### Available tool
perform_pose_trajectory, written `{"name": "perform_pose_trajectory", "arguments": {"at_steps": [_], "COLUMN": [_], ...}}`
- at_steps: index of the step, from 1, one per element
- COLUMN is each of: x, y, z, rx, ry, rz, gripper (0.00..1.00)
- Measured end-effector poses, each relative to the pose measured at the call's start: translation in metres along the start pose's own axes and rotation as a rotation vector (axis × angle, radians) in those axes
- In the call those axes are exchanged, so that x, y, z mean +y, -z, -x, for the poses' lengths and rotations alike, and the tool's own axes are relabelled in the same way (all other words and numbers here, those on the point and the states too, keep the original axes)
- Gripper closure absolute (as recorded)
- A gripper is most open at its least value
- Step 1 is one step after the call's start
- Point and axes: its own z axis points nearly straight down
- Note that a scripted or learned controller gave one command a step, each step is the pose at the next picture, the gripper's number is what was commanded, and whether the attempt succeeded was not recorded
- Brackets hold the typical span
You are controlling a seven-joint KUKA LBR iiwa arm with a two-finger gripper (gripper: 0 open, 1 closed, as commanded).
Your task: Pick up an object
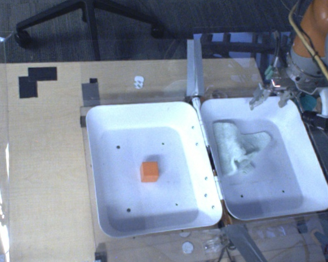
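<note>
Camera view: orange cube (149, 171) alone, crumpled cloth (240, 148) (pale) in neighbouring bin (304, 193).

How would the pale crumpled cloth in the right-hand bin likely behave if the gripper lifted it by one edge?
The cloth lies in soft folds, so it would probably droop and unfurl rather than hold shape. It looks thin, so likely light. Its bunched surface should give the gripper ridges to pinch.

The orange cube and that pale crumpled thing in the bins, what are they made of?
The orange cube looks like matte foam or plastic: flat faces, no shine. The pale crumpled thing looks like soft cloth, folded and wrinkled, with a fuzzy surface.
</note>
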Motion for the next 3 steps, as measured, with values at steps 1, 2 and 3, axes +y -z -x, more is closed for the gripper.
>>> {"name": "perform_pose_trajectory", "arguments": {"at_steps": [1, 2, 3], "x": [0.008, 0.010, -0.049], "y": [-0.098, -0.085, 0.003], "z": [0.040, 0.040, -0.021], "rx": [0.000, -0.004, 0.000], "ry": [-0.114, -0.108, -0.087], "rz": [0.011, 0.017, 0.009], "gripper": [0.00, 1.00, 1.00]}}
